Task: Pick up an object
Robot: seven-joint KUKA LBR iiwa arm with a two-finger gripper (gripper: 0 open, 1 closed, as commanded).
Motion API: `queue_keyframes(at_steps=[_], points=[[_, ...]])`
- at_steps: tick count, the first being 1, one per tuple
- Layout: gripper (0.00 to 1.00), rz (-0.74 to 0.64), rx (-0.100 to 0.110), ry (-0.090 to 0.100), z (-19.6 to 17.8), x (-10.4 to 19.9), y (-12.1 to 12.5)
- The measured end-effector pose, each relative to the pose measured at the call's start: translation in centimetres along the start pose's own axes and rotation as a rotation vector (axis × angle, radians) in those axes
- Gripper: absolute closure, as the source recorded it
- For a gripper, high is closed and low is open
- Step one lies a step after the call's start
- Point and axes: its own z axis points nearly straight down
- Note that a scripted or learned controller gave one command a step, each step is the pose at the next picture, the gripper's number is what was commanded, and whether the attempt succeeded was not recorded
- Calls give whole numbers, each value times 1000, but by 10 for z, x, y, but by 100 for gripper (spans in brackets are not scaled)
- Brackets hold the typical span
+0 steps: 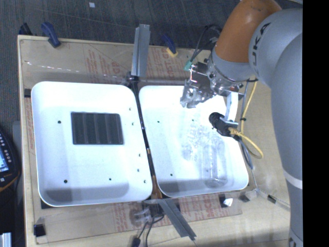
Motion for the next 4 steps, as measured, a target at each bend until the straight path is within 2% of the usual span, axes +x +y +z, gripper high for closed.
queue_keyframes(at_steps=[1,2,3,4], points=[[100,164,2,1,70,-38,24],[100,344,3,2,36,-54,-22],[100,357,1,1,46,-2,15],[100,319,2,0,122,-35,5]])
